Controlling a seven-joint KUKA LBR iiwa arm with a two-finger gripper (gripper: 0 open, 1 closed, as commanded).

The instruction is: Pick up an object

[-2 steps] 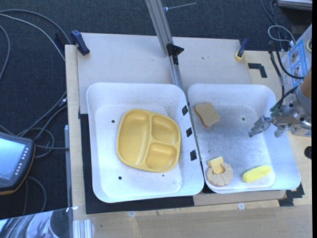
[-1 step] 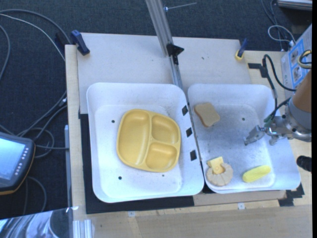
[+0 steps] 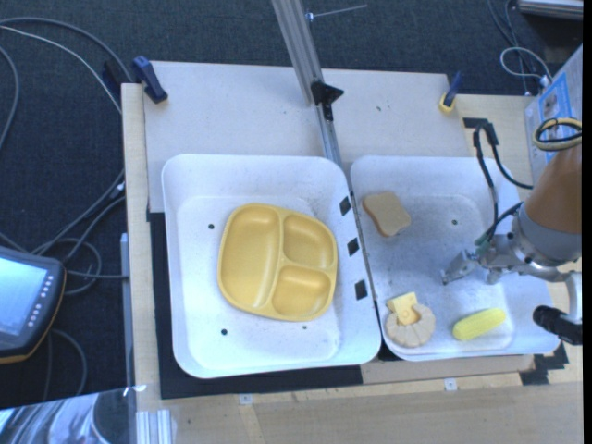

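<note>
Nothing is picked yet: the gripper (image 3: 455, 271) hangs low over the right bin (image 3: 435, 166), w/ no object between its fingers, which look narrow, near closed. Candidate objects all lie in that bin: a toy bread slice (image 3: 386, 213) at upper left, a corn cob (image 3: 479, 323) just below-right of the gripper, and a round pastry-like piece (image 3: 409, 322) at the bottom-left corner. The yellow divided plate (image 3: 277, 261) sits in the left bin (image 3: 185, 276); approach, grasp & lift are all left to do.
</note>
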